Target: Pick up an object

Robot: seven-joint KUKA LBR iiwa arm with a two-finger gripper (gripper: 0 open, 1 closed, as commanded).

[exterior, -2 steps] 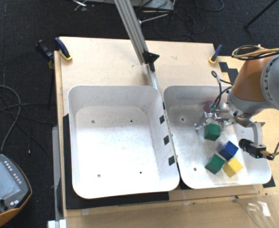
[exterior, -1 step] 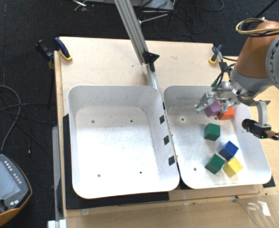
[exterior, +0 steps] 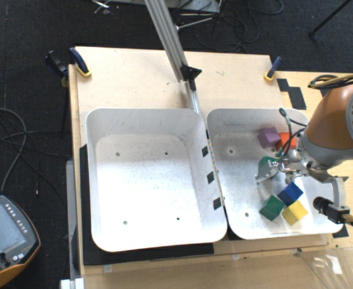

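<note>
Grey and orange, the arm point(exterior: 335, 131) reaches in from the right over the right bin point(exterior: 236, 125), wrist bent down so the gripper point(exterior: 276, 169) hangs low above the bin floor among the blocks. Whether the claw is released or clenched cannot be told, and no block is visibly between its tips. A purple block point(exterior: 267, 138) and an orange block point(exterior: 286, 141) lie just behind it; green point(exterior: 271, 208), blue point(exterior: 291, 193) and yellow point(exterior: 294, 212) blocks cluster just in front, near the bin's front edge.
</note>
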